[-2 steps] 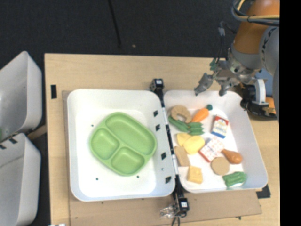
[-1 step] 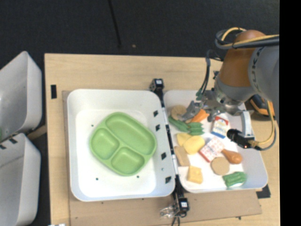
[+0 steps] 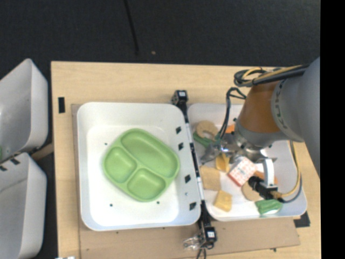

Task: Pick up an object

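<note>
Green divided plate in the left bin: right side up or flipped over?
Right side up. The green divided plate lies flat in the left bin, its three hollow compartments facing the camera.

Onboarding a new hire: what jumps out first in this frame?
The green plate, three-sectioned, lies alone in the left bin. Next, the arm, grey with an orange band, comes in from the right over the right bin, which is crowded with tan blocks and a red-and-white box.
</note>
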